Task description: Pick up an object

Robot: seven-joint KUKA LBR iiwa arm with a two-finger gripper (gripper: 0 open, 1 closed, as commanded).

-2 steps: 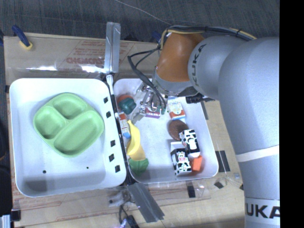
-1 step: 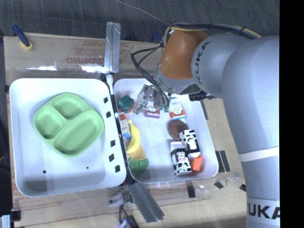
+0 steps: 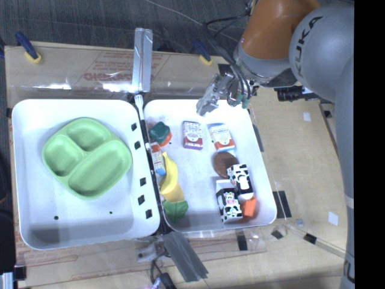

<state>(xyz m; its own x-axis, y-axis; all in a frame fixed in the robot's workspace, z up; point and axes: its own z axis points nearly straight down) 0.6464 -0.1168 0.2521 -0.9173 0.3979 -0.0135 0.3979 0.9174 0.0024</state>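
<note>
Above the right bin's (image 3: 258,161) far edge we see the pincer (image 3: 207,105) hanging with nothing between its fingers, though we cannot tell how wide they stand. Just below it lie two small cartons (image 3: 192,135), then a brown disc (image 3: 224,163) and cow-patterned boxes (image 3: 239,178). Beyond, the left bin (image 3: 30,179) holds a green divided plate (image 3: 87,156).

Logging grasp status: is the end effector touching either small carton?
Apart. The camera view shows the end effector above the bin's far rim, with bare white floor between it and both cartons.
</note>
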